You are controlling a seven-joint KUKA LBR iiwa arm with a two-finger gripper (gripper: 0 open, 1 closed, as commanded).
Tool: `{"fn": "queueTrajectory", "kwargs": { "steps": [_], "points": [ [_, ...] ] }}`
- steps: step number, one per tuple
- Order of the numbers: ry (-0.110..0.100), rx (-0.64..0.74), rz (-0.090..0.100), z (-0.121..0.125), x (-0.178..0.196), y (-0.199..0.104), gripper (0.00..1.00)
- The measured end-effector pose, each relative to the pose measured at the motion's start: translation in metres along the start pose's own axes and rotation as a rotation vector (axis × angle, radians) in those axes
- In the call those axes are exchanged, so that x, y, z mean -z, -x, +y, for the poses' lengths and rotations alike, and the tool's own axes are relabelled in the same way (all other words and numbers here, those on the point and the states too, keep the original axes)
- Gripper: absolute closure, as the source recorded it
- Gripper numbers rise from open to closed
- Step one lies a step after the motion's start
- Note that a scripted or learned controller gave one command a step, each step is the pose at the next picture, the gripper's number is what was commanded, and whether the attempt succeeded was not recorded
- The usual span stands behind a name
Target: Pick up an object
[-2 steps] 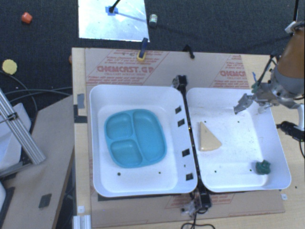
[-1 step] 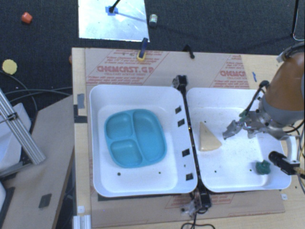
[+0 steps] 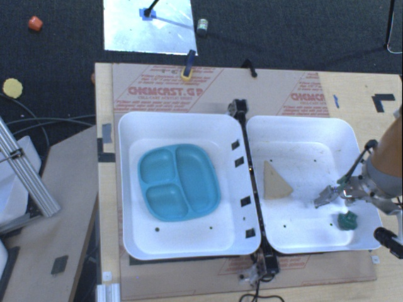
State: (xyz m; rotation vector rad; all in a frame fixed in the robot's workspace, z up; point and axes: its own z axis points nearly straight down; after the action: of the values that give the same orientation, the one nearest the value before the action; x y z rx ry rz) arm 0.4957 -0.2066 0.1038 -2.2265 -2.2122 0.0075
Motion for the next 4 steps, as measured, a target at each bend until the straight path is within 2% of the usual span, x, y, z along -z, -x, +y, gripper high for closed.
{"fn": "queueTrajectory", "kwargs": {
  "steps": [1,2,3,4],
  "points": [
    [0.01,0.008,0.0,0.005,0.015,-0.005,1.0],
    [0.007,0.014,0.002,-0.002,-0.02,-0.065,1.0],
    [0.007,0.013,0.003,-0.009,-0.019,-0.108,1.0],
    [0.018,0.019,0.004,-0.008,0.086,-0.175,1.0]
  ]
}}
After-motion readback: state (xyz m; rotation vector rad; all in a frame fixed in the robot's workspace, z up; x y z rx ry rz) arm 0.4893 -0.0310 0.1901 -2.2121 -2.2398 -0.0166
